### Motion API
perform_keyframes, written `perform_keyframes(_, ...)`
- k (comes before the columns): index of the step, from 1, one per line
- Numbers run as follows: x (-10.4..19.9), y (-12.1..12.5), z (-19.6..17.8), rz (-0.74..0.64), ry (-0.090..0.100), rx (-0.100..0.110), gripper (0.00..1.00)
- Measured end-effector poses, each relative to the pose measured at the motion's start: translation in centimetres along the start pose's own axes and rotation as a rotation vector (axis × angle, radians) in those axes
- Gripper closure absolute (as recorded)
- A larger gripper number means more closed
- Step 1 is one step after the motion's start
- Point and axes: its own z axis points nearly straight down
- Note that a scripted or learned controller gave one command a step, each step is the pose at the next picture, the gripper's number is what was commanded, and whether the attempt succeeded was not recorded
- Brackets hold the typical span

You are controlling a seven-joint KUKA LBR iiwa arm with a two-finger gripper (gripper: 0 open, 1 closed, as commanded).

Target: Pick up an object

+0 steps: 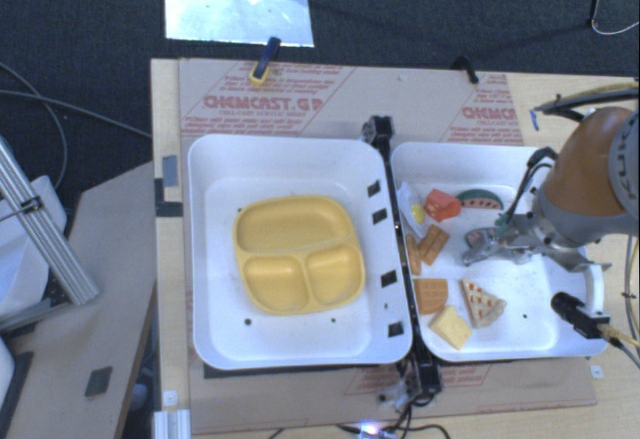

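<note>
A KUKA iiwa arm (590, 177), grey with an orange band, reaches in from the right over the right-hand white bin (520, 327), 1 of 2 shallow bins set side by side on a bench lined with printed cardboard (300, 92). Its gripper (480, 242) hangs low near the middle of that bin, among a scatter of toy food; whether it is parted or closed cannot be told from this slant, and nothing is plainly seen in its grasp. Just up and left of the gripper lie a red block (441, 204) and a watermelon slice (479, 198). To its left sit 2 brown crackers (428, 246), below it a pizza slice (482, 304), a square of toast (431, 294) and a yellow cheese wedge (451, 327). The left bin (220, 327) holds a yellow divided plate (297, 252) with 3 compartments, lying flat near the bin's centre. Black clips (378, 130) join the bins along their shared edge.
</note>
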Motion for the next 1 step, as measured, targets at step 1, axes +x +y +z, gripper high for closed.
perform_keyframes(1,3.5,-5.9,-9.55,-0.008,0.002,-0.011,0.0)
